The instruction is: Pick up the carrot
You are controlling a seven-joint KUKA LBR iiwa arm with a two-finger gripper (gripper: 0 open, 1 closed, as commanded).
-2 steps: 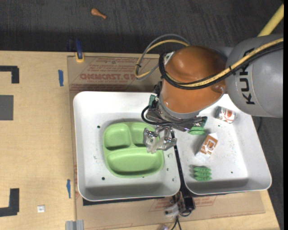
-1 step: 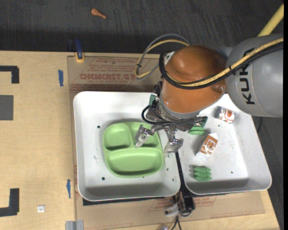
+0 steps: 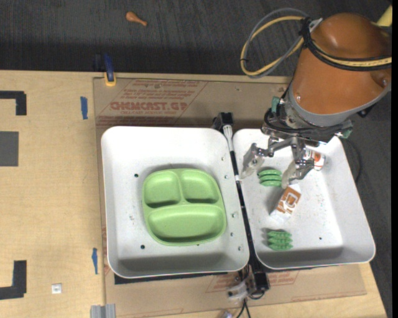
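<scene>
Looking down on the worktop (image 3: 56, 205), what did the camera take in? asked the listener.

Two shallow white bins sat side by side on a pale brown board, said the describer. The left bin (image 3: 121, 149) held a green divided plate (image 3: 183, 205), lying flat near its middle. The right bin (image 3: 348, 217) held several small things.

Where was the arm?

The grey arm (image 3: 339, 59), with its wide orange band, reached in from the right and hung over the far end of the right bin. A looped yellow cable (image 3: 264, 37) rose behind it.

And the claw?

The claw (image 3: 277, 164) pointed down into the right bin with its two fingers spread wide apart, and nothing sat between them. A green ridged piece (image 3: 270, 178) lay on the bin floor just below the gap.

Where was the carrot?

A small orange and white thing, which I took for the carrot (image 3: 318, 160), lay in the right bin just beside the claw's right-hand finger, partly hidden by it. I could not be sure of its shape.

Anything else?

A brown and white packet (image 3: 287, 202) lay tilted near the bin's middle, and a second green piece (image 3: 278, 239) lay near the front wall. A small orange object (image 3: 135, 18) lay on the dark floor beyond the worktop.
</scene>
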